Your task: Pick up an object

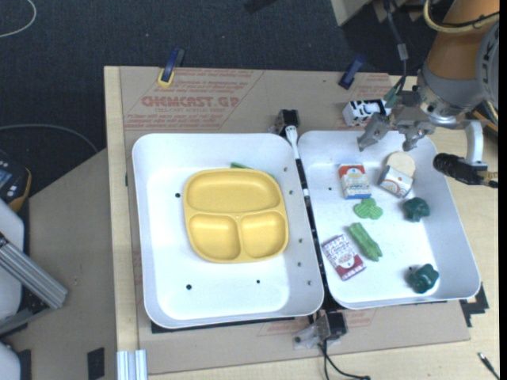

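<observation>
Right, I see my pincer [391, 138] spread wide above the right bin's [455, 212] far edge, nothing between its fingers, touching nothing I can make out, white carton [398, 173] just below it, red-and-white box [353, 180] nearby, yellow tray [235, 213] left.

The arm [463, 30] is reaching in from the upper right, its orange band showing above the grey wrist [444, 93]. The wrist is pointing down and to the left. The claw [392, 139] is hanging below it with its two grey fingers [371, 135] spread apart, nothing showing between them. A black cable is looping around the arm's upper section near the orange band.
</observation>
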Robot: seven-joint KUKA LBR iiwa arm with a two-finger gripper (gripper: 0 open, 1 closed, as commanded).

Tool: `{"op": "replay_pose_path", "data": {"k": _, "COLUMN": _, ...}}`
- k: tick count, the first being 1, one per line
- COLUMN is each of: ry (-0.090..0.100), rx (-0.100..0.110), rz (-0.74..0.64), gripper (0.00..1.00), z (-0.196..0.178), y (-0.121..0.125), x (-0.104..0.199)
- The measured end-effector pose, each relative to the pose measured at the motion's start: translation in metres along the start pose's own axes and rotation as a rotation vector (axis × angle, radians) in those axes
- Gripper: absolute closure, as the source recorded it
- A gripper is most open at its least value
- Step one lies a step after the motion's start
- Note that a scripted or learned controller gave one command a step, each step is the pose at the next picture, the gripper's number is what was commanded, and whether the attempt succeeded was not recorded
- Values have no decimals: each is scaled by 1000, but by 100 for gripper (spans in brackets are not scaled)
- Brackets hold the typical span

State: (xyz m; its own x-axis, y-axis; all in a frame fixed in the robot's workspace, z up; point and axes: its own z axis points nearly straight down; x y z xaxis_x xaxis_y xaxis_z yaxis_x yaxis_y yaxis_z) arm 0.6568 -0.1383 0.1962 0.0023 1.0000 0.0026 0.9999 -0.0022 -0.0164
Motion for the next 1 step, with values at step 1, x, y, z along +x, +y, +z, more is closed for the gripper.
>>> {"op": "replay_pose_path", "data": {"k": 1, "ry": -2, "rx": -15, "rz": -2, "gripper": 0, "z": -9, "y": 3, "x": 0}}
